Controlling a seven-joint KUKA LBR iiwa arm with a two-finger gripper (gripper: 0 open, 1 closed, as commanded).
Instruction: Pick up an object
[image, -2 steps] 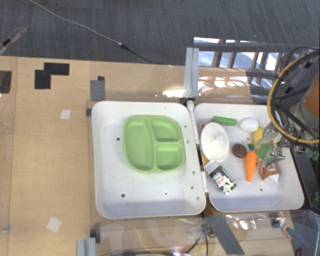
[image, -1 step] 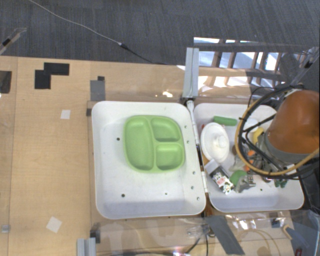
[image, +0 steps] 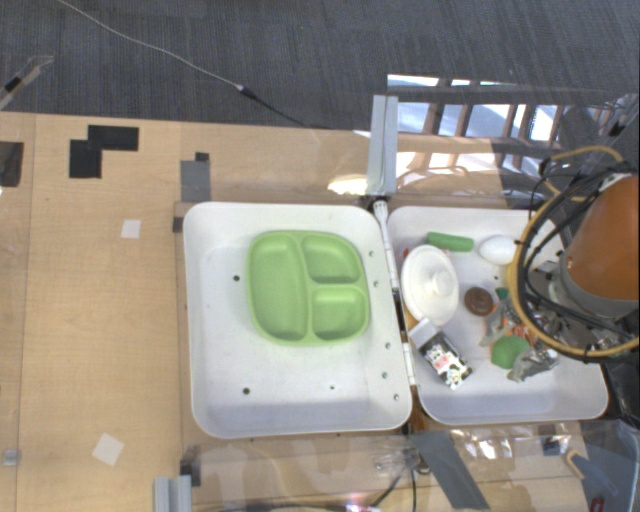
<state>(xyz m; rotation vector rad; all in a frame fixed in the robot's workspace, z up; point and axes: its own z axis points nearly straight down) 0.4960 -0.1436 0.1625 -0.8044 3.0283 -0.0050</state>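
Green object (image: 507, 351) beside hand (image: 531, 365)

Surface (image: 90, 330): pale wood, matt. Bins (image: 215, 400): smooth white plastic, slight sheen. Divided plate (image: 305, 287): green plastic, satin. Small bowl (image: 430, 283): glossy white, possibly plastic. Floor (image: 250, 50): rough grey carpet.
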